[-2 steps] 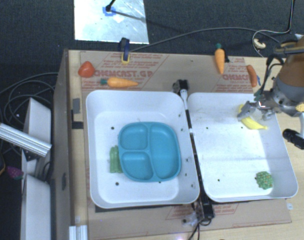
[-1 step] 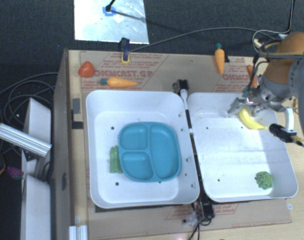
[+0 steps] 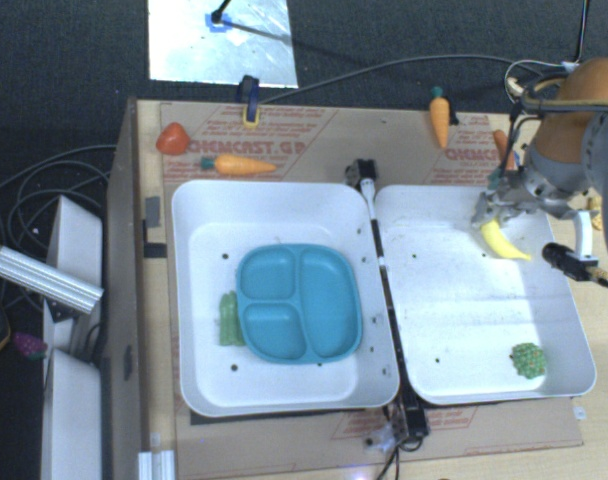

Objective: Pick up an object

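A yellow banana (image 3: 505, 240) lies in the right bin (image 3: 464, 298) near its far right corner. My gripper (image 3: 496, 209) hangs right over the banana's upper end, touching or almost touching it. A bumpy green piece of toy food (image 3: 528, 360) rests in the same bin's near right corner. In the left bin (image 3: 209, 228) a blue divided plate (image 3: 298, 302) sits in the middle, with a green block (image 3: 229, 320) against its left side.
On the cardboard behind the bins lie a red tomato (image 3: 172, 139), a carrot (image 3: 245, 165) and a second carrot (image 3: 440, 120). A clamp (image 3: 250, 98) stands at the back edge. Cables trail around the arm's wrist (image 3: 569, 148).
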Controlling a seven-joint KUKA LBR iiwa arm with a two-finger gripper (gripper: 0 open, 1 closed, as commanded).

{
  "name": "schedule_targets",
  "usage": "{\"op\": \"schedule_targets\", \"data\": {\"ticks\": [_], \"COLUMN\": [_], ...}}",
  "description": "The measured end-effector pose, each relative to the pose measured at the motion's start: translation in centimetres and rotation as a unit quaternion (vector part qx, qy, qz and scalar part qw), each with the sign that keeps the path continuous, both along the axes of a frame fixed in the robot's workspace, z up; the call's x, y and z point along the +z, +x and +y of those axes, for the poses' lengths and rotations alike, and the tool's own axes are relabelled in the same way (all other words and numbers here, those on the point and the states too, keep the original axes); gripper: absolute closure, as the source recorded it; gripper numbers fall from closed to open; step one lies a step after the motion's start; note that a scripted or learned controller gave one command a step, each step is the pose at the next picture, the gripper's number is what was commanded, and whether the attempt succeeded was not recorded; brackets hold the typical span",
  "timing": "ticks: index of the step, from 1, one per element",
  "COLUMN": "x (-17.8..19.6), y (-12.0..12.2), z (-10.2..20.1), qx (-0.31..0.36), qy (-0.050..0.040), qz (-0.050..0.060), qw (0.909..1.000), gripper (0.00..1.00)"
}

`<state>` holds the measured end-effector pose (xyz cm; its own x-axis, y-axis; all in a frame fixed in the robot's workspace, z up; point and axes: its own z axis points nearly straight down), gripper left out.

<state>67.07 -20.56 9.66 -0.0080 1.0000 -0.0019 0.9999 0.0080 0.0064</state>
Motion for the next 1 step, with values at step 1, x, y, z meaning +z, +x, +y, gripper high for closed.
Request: {"op": "schedule_targets", "data": {"ticks": [1], "x": [8.5], "y": [-0.05], "z": [9.42], "qx": [-0.002], "qy": [0.0006], "qz": [0.0], "qw": [1.0], "gripper": [1.0]}}
